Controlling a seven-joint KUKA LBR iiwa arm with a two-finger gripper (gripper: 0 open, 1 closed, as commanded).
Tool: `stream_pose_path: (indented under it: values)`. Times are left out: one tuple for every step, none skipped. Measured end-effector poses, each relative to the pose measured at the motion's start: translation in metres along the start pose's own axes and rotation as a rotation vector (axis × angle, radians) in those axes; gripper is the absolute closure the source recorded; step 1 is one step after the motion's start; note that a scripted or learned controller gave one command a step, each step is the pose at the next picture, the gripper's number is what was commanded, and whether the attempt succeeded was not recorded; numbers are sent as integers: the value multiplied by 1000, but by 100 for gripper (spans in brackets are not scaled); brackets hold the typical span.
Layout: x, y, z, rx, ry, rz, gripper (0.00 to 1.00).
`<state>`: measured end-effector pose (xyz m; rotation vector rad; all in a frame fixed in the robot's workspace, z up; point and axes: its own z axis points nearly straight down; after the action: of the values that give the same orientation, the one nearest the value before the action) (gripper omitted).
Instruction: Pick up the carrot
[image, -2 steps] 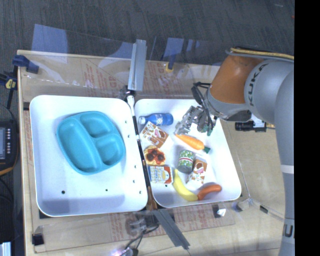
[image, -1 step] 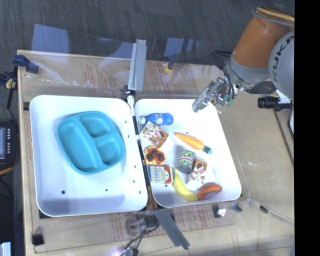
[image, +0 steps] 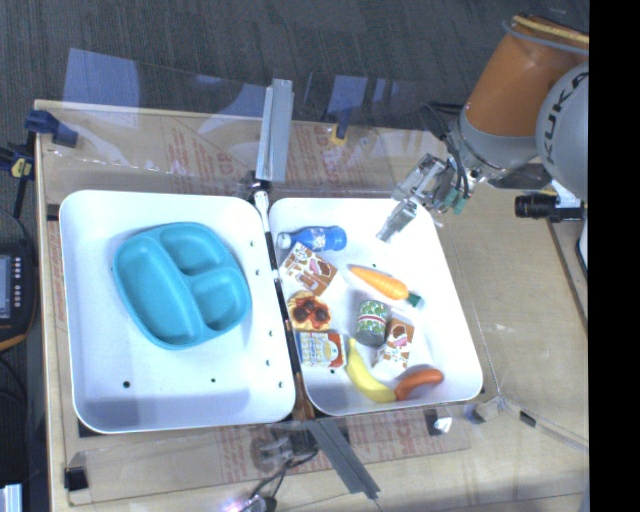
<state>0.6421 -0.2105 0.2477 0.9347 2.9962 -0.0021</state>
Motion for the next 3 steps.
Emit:
stream_pose_path:
  values:
    - [28,-17,156,0,5,-74,0]
    - [28,-15,145,-1,2,-78,100]
    - [-4,3,63,-1,0,-11,100]
